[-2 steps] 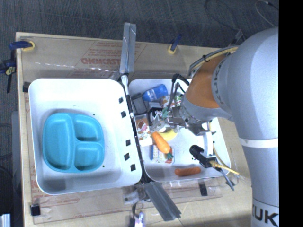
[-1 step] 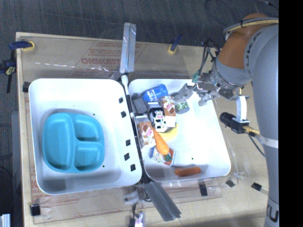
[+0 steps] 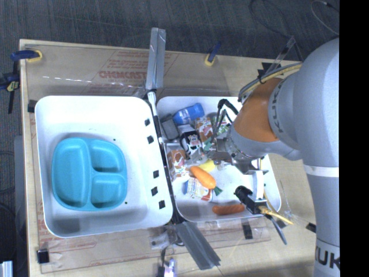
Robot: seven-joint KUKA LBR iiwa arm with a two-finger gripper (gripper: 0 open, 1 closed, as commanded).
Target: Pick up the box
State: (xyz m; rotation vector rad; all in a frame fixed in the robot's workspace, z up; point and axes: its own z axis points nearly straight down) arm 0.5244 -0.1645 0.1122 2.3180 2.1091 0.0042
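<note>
In the right bin (image 3: 271,178), a small printed box (image 3: 202,127) with colourful pictures lies among a clutter of items near the bin's middle. My gripper (image 3: 211,145) is low over this clutter, right beside the box on its near right side. The grey arm with its orange band (image 3: 256,123) comes in from the right and covers the bin's right part. Nothing can be seen held.
Also in the right bin are a blue can (image 3: 188,113), a dark flat block (image 3: 169,128), an orange carrot (image 3: 203,176), a yellow piece (image 3: 206,166) and a reddish sausage (image 3: 228,209). The left bin (image 3: 46,114) holds a blue divided plate (image 3: 89,173).
</note>
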